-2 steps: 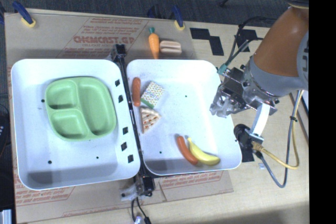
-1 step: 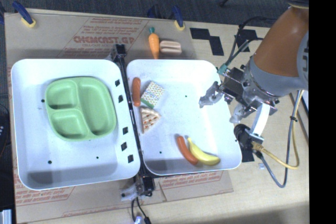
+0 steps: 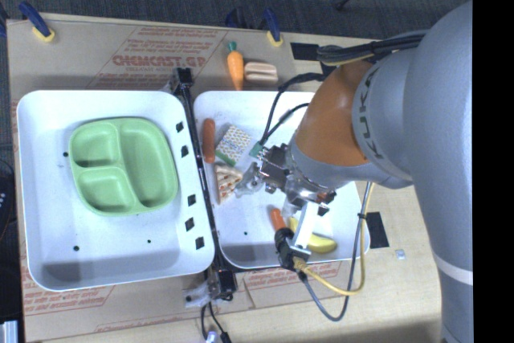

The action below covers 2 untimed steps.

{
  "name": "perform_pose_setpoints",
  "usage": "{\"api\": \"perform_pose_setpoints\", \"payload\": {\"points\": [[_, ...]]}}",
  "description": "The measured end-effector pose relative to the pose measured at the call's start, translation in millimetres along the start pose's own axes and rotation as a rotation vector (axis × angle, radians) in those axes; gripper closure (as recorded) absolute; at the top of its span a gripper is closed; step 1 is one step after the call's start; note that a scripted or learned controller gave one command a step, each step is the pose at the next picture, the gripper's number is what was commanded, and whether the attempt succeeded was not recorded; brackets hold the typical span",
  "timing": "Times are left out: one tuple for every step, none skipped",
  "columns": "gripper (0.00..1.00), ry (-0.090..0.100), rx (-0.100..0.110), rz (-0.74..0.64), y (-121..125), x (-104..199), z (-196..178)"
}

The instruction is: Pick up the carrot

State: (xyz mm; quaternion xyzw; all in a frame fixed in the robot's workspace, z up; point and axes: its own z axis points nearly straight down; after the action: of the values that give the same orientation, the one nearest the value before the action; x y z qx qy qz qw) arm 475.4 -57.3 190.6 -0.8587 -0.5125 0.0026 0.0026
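Green divided plate (image 3: 124, 165) in white left bin (image 3: 40, 173); orange carrot (image 3: 234, 68), green-topped, at twelve o'clock; grey arm (image 3: 418, 92) bore orange band (image 3: 341, 120).

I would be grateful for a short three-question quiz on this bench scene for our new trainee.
1. True or false: the green divided plate lies in the left bin.
2. Where is the carrot? A) on the green plate B) on the cardboard beyond the right bin, beside a tan block C) in the left bin
3. Fill in: the yellow banana lies in the ___ bin, under the arm.

Key: 1 true; 2 B; 3 right.
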Motion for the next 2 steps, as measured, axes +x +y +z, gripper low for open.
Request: {"api": "perform_pose_setpoints", "payload": {"points": [[0.0,0.001,-0.004,-0.18,48.7,18.1,-1.1],[0.0,0.001,-0.001,0.026,41.9,-53.2,26.8]]}}
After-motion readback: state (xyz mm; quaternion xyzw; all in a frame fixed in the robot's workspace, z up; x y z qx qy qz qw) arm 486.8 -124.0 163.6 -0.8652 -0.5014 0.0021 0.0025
